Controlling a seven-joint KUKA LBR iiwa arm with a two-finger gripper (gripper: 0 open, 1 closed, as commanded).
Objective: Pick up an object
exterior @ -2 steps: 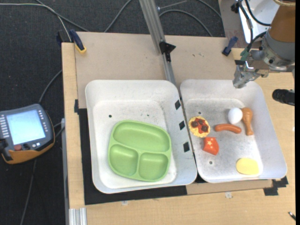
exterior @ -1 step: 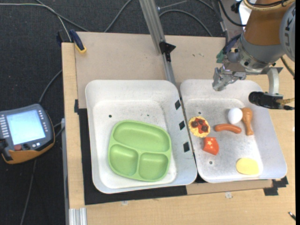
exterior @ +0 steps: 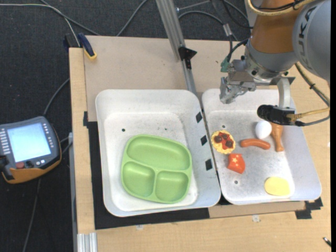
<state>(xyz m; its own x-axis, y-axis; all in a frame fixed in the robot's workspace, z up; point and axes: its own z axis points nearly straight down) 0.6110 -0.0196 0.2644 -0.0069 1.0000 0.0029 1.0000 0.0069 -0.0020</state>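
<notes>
Jaws above the right bin's far edge, toy food scattered below

While the grey arm with its orange band reaches in from the right, its metal jaws hang over the far left part of the shallow white right bin, and nothing sits between them; how wide they stand cannot be told from this slant. On that bin's floor lie the loose toys. A small round pizza slice with red and dark toppings rests near the bin's left wall, and just below it to the right sits a red strawberry-like chunk. An orange-red sausage lies just right of the pizza, pointing toward a white egg, which touches or nearly touches a slim orange carrot-like stick. A yellow lemon-shaped piece sits apart from the rest, near the bin's front right corner. A black cylindrical fitting with a cable hangs from a grey bracket just above the egg. All these toys are well clear of the jaws.

The shallow white left bin holds a light green plastic plate with three compartments, lying flat near its middle. Both bins rest side by side on the tan desk. A slanted aluminium post rises from between the bins' far corners. Off the desk to the left, a grey and orange handheld control pendant with a pale screen lies on the dark floor
</notes>
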